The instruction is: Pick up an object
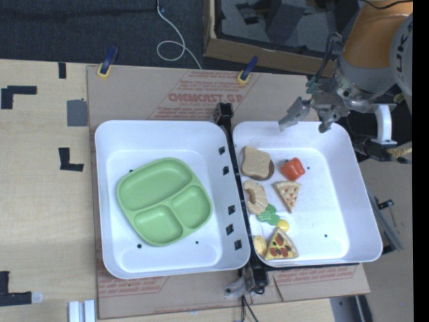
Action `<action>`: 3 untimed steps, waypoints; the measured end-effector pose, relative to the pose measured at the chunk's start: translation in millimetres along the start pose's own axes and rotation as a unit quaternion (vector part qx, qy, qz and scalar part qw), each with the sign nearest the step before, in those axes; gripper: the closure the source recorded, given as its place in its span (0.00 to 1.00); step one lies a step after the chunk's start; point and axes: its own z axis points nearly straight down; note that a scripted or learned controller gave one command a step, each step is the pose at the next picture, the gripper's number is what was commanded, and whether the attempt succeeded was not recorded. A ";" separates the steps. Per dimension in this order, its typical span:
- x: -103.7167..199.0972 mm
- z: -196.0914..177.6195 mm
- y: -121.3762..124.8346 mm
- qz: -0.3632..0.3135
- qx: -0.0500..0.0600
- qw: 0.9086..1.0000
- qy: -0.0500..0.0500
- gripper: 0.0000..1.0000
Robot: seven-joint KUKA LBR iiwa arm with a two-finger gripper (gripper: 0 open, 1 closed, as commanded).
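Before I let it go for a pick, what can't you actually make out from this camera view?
- Gripper: seen from above over the right bin's far rim; its height over the bin can't be judged.
- Arm: cut off by the top and right edges.
- Small items by the pizza slice, a green piece and a yellow one: too small to identify.
- Bagel: lies against the bin wall; contact unclear.

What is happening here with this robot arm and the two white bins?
The arm reaches in from the right, and its open gripper hangs over the far edge of the right bin, holding nothing. That bin holds toy food: a bread slice, a red piece, a small wedge, a doughnut-like ring and a pizza slice. The left bin holds a green divided plate. Nothing is picked up yet.
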 end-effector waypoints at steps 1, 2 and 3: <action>-53.2 176.8 -12.5 0.000 -0.002 1.000 0.000 0.00; -52.7 171.3 -14.1 0.000 0.001 1.000 0.001 1.00; 30.1 85.3 -21.7 -0.004 -0.003 1.000 0.002 1.00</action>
